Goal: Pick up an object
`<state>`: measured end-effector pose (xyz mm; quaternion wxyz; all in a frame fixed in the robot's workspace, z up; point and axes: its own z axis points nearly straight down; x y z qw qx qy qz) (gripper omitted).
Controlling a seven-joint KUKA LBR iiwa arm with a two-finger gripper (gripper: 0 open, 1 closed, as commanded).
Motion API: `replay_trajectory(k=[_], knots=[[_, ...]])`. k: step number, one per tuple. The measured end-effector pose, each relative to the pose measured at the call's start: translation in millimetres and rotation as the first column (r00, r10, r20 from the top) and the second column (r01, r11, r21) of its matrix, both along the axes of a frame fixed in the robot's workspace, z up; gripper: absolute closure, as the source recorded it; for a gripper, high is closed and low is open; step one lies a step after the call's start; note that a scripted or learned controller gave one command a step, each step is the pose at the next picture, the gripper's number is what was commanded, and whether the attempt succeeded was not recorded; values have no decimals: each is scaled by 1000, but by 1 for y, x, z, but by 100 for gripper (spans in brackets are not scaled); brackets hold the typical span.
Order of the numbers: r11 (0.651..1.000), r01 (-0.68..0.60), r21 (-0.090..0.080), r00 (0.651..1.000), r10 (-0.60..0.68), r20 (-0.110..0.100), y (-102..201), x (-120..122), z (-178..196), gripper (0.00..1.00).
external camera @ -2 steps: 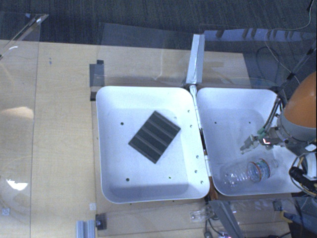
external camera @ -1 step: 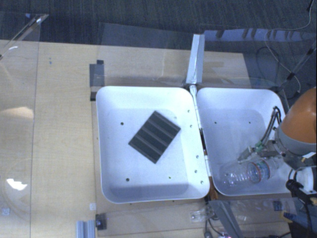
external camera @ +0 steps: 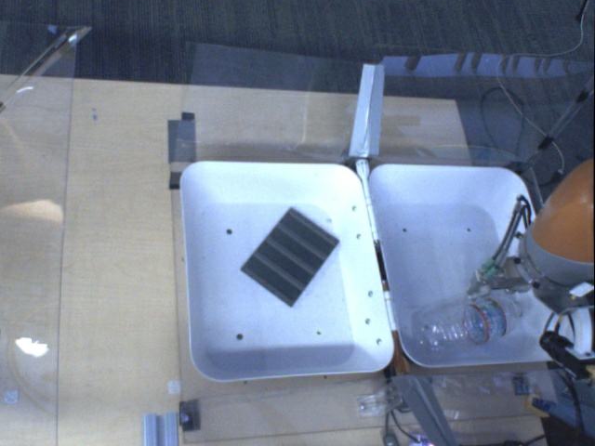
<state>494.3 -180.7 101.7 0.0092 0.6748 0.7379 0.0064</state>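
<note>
Two shallow white plastic bins sit side by side: the left bin point(external camera: 209, 277) bears a dark ribbed rectangular pad point(external camera: 290, 255); the right bin point(external camera: 437, 212) holds a clear plastic bottle point(external camera: 462, 326) lying beneath the gripper point(external camera: 495, 284), whose grip I cannot tell.

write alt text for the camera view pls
A grey and orange robot arm reaches from the right over a clear plastic bottle lying in the right bin. A dark ridged pad lies in the left bin.
</note>
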Motion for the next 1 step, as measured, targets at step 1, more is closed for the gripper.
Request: replay_trajectory(k=[1], knots=[[1000, 0, 0, 1000, 0, 0, 0, 0, 0, 0]])
